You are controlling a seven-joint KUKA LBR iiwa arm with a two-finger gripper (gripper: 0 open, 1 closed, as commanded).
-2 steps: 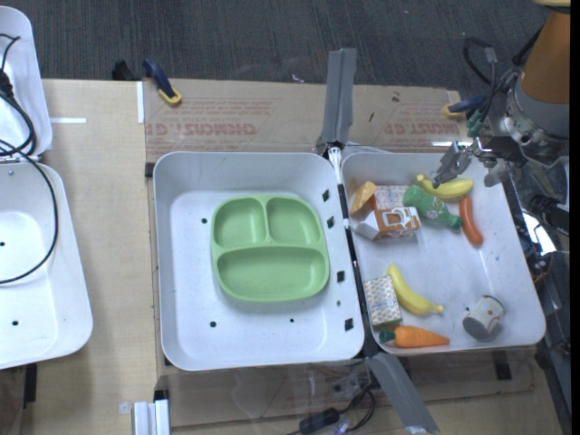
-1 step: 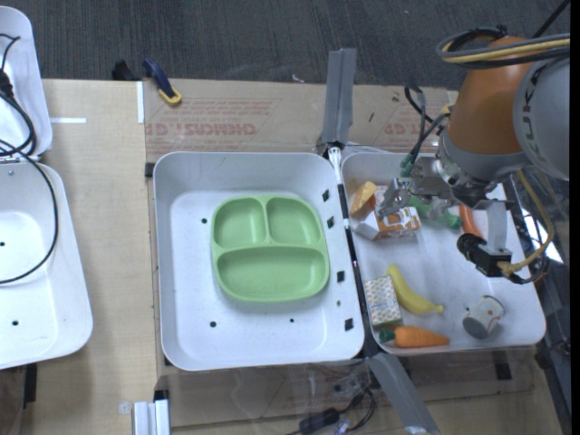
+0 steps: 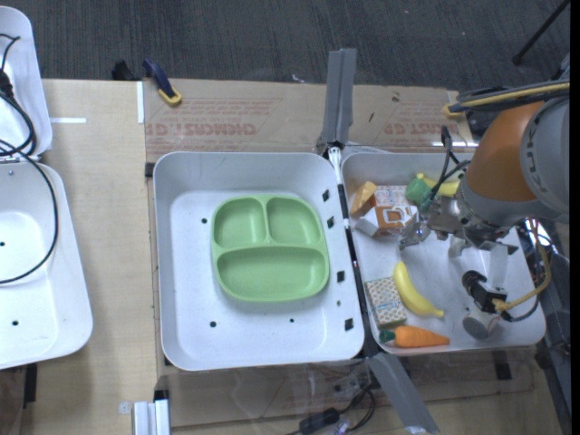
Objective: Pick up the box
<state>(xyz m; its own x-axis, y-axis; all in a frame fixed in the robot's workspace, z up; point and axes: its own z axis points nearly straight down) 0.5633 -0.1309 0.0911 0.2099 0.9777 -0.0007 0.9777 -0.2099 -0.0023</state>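
The box (image 3: 392,214), a small white carton with an orange print, lies in the upper left part of the right bin (image 3: 453,275). My gripper (image 3: 416,231) hangs low at the box's right edge, touching it or very close to it. The grey arm with its orange band (image 3: 507,166) reaches in from the right and hides the bin's right side. The box rests on the bin floor, and nothing shows it lifted.
An orange-yellow wedge (image 3: 362,196) lies left of the box and a green-yellow toy (image 3: 422,188) behind it. A banana (image 3: 413,290), a speckled flat packet (image 3: 385,300) and a carrot (image 3: 420,337) lie nearer the front. The left bin (image 3: 181,243) holds a green divided plate (image 3: 269,247).
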